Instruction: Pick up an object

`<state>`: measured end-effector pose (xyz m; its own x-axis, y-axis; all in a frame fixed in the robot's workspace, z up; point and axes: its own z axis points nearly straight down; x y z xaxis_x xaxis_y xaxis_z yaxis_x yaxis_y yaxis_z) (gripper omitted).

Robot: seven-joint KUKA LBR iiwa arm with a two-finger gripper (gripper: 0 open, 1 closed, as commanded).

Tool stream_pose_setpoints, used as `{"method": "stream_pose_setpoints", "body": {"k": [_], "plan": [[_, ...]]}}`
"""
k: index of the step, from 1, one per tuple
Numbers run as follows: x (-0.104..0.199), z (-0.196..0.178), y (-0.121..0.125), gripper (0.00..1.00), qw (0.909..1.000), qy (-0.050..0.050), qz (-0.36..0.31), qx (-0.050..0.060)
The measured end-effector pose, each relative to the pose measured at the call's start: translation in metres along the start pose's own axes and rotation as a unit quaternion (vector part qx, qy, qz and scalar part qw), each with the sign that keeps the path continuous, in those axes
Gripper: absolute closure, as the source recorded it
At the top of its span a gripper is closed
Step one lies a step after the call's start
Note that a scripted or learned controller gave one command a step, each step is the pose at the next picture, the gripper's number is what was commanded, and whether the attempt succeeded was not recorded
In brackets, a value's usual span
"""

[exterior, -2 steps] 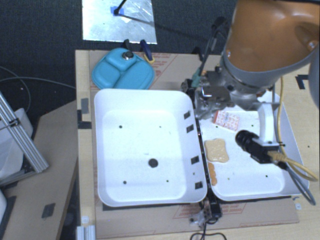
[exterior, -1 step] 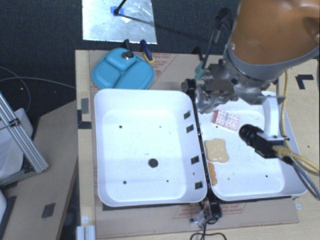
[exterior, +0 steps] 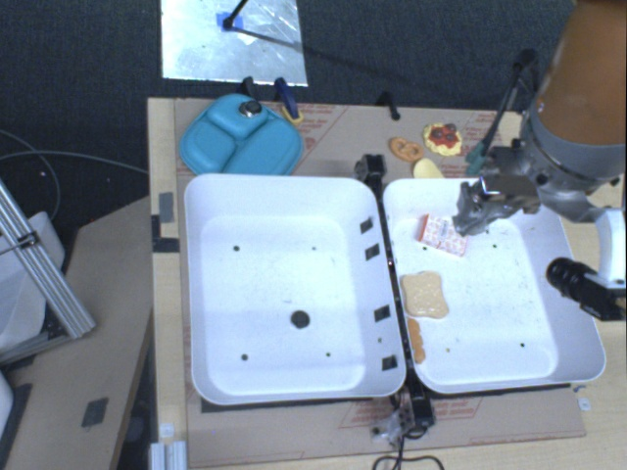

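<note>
My gripper (exterior: 471, 219) hangs low over the back of the right bin (exterior: 529, 360), its tip just right of a red-and-white packet (exterior: 442, 234) lying flat on the bin floor. I cannot see whether it touches the packet. A tan toast slice (exterior: 424, 295) lies in front of the packet near the bin's left wall. A small orange piece (exterior: 415, 342) rests closer to the front. In the left bin (exterior: 235, 360) sits a small dark round thing (exterior: 300, 319).
Behind the left bin lies a blue divided tray (exterior: 240, 137). Toy foods sit behind the right bin: a pretzel (exterior: 404, 149), a red-topped round piece (exterior: 443, 138) and a pale yellow piece (exterior: 427, 169). A shiny metal sheet (exterior: 232, 25) lies further back.
</note>
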<state>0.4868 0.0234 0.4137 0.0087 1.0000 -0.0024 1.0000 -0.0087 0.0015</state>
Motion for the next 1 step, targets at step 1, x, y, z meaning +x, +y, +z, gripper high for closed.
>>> {"method": "stream_pose_setpoints", "body": {"k": [1], "plan": [[0.0467,-0.0004,-0.0006,1.0,1.0,0.002,-0.008,-0.001]]}}
